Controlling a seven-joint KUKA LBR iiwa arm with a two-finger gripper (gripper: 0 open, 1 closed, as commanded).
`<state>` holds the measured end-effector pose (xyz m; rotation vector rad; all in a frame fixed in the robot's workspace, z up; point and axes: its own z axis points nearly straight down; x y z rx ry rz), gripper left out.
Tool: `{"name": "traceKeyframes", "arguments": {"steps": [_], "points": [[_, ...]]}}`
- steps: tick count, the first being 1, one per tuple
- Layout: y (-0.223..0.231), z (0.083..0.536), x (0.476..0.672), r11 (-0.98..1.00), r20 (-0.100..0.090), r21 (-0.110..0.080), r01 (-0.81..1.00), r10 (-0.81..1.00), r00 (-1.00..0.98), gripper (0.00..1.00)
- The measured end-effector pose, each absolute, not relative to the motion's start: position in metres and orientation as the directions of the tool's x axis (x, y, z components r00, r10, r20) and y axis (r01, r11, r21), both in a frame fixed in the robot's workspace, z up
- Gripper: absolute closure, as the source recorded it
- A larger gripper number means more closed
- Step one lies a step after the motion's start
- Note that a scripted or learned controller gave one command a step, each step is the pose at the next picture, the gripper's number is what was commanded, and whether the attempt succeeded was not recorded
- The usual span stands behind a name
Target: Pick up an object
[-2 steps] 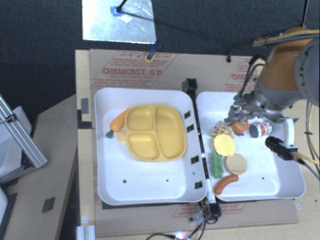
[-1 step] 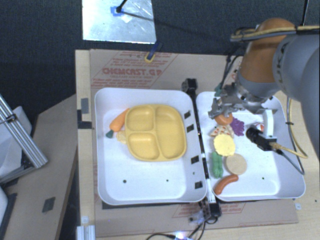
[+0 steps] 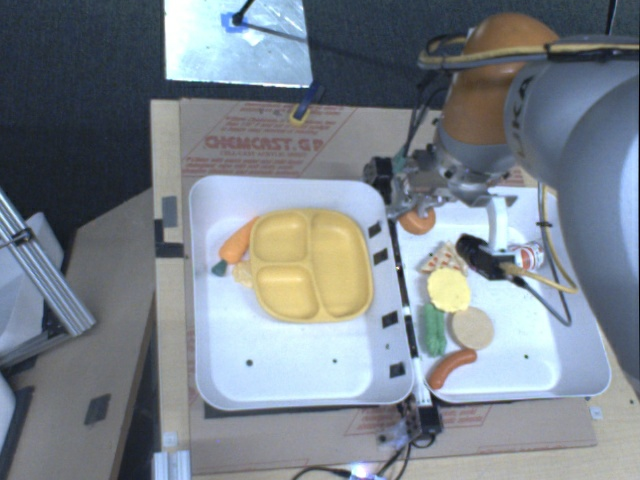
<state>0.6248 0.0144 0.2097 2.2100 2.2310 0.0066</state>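
Note:
My gripper (image 3: 408, 196) hangs over the far left corner of the right bin (image 3: 575, 358), close to the wall between the bins. Directly beneath it, at its near side, is a round orange-red piece (image 3: 417, 221); whether the two touch is hidden. Further along the right bin lie a triangular pizza-like slice (image 3: 443, 259), a yellow disc (image 3: 448, 290), a green pod (image 3: 434, 329), a tan round cookie (image 3: 471, 328) and an orange sausage (image 3: 452, 367). A small red and white can (image 3: 528, 258) lies on its side toward the right.
The left bin (image 3: 230, 368) holds a yellow divided plate (image 3: 305, 265) with an orange carrot (image 3: 238, 240) and a pale scrap (image 3: 243, 274) at its left edge. The arm's grey body (image 3: 590, 138) looms over the right bin's far side. Cardboard (image 3: 260, 138) lies under both bins.

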Motion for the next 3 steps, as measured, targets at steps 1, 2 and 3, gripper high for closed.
{"name": "traceKeyframes", "arguments": {"steps": [1, 2, 3], "points": [[0.039, 0.220, 0.639, 0.007, 0.001, 0.004, 1.000, 1.000, -0.007, 1.00], [0.028, 0.227, 0.625, 0.000, 0.000, 0.001, 1.000, 1.000, 0.000, 1.00], [0.026, 0.221, 0.634, 0.003, -0.001, 0.002, 1.000, 1.000, -0.003, 1.00]]}}
